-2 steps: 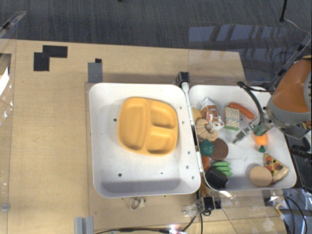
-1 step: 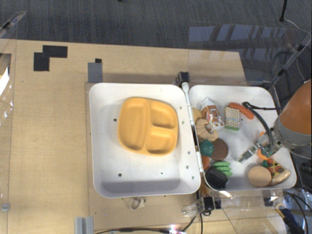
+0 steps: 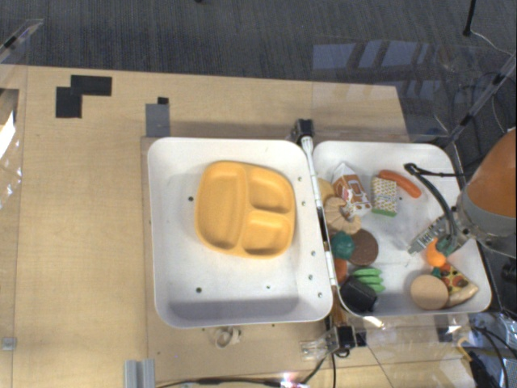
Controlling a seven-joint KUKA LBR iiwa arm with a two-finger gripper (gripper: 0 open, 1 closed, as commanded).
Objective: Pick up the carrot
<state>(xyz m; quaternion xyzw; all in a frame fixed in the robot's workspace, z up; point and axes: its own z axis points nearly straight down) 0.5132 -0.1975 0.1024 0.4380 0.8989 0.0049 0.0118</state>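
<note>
Well, starting away to the left of the hand, the left bin (image 3: 174, 241) holds a yellow divided tray (image 3: 245, 207) and plenty of bare white floor, though that room is of no use for this step. Nearer the hand, across the shared rim, the right bin (image 3: 420, 153) is crowded: a small carton (image 3: 352, 192), a brown disc (image 3: 363, 247), green pods (image 3: 367, 278), a speckled block (image 3: 385, 195). The carrot (image 3: 401, 183) lies up and to the left of the hand, close under the bin's far wall, just beside the block, with a black cable (image 3: 432, 186) curling close by its right end.

The hand (image 3: 436, 241) sits low at the bin's right side, over an orange fruit (image 3: 436, 256); whether it is apart or together, I cannot tell.

I would bring it over the carrot's middle, jaws across its narrow width, and come straight down. The far wall and the block leave little slack, so a centred approach matters; the clearest floor is just left of the hand.
</note>
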